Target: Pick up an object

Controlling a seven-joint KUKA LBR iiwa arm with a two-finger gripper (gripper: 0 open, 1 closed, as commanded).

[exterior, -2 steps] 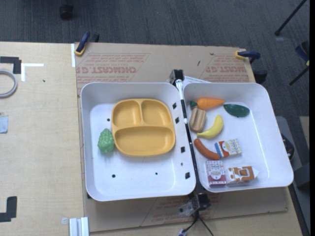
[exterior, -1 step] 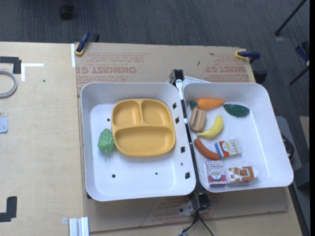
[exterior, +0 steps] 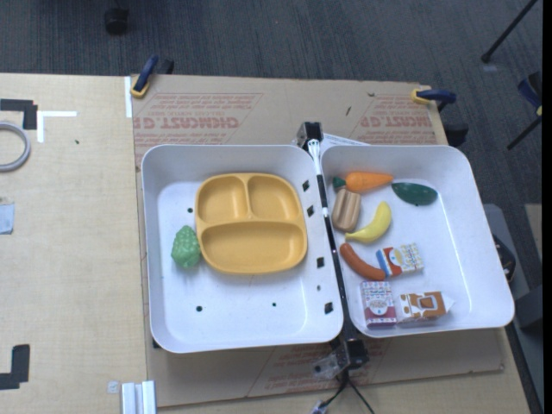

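Three cartons (exterior: 398,298) lowest in right bin (exterior: 483,231); one banana (exterior: 373,224); one plate (exterior: 251,223) left bin; pincer state unknown.

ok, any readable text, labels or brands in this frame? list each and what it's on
"CHEMCAST GP": red print on the cardboard sheet behind the left bin, upside down from this camera; the same print behind the right bin is fainter.
Small cartons in the right bin, three of them: printed labels, too small and blurred to read.
Nothing else legible.
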